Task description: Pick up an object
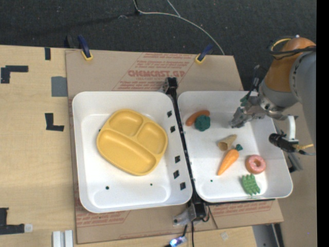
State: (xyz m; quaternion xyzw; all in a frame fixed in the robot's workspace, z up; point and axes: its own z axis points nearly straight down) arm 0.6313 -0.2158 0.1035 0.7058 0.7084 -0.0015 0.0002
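Note:
In the right bin lie an orange carrot, a pink donut, a green leafy toy, a tan cone-shaped piece, a dark green broccoli and an orange sausage-like piece behind it. My gripper hangs over the bin's upper right part, right of the broccoli and above the tan piece. Nothing shows between its fingers.
The left bin holds a yellow divided plate. A black clip divider runs between the bins. The arm with its orange band comes in from the right. Cardboard lies under both bins.

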